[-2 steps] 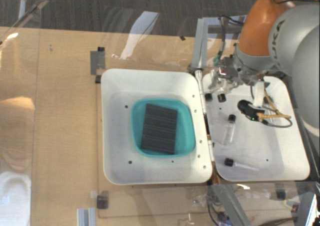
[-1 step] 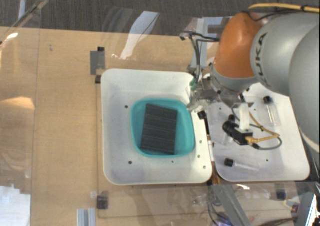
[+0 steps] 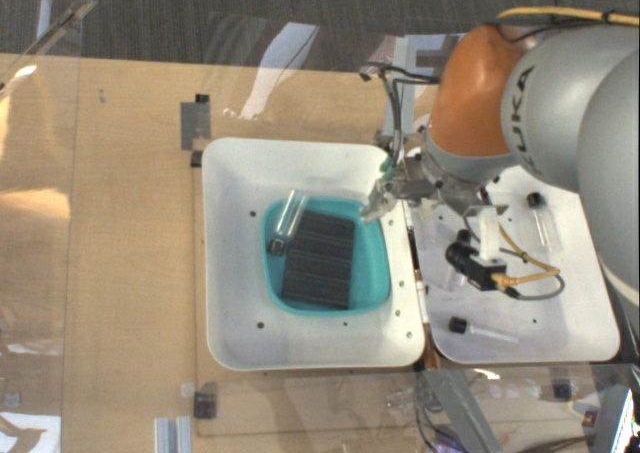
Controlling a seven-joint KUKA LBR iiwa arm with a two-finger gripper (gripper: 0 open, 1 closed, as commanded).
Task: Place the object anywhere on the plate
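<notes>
Teal plate (image 3: pixel 375 281) in the left bin (image 3: pixel 230 241) bears a dark ridged block (image 3: pixel 320 259); end effector (image 3: pixel 378 203) at its rim, grip state indiscernible.

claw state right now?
Claw: cannot be told; it sits at the teal plate's right edge, over the left bin.

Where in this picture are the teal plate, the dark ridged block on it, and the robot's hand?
teal plate (image 3: pixel 375 281): camera view, bare right part.
dark ridged block (image 3: pixel 319 259): camera view, middle of its top.
hand (image 3: pixel 385 193): camera view, at its fingertips.
</notes>
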